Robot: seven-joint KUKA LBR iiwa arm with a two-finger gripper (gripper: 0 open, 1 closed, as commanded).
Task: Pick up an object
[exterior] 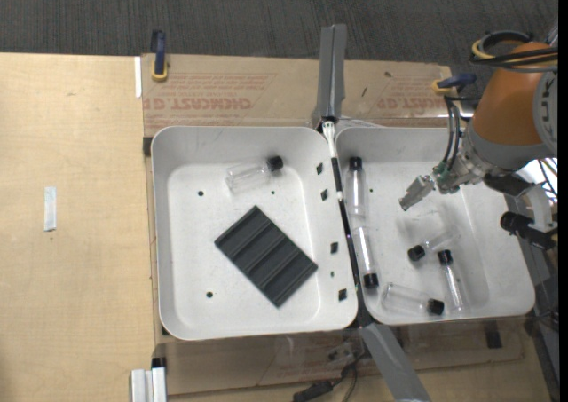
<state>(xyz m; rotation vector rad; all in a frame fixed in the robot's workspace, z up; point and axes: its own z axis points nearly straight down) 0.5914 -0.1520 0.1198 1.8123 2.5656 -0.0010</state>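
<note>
Claw (417,193) hangs over the right bin (510,303), right of centre frame; its state cannot be told at this size. Clear tubes (451,280) with black caps lie below it, outlines faint against white. Left bin (169,240) holds a ribbed black slab (265,256) and 1 vial (251,175). Arm (515,116) cut off at right edge.
</note>
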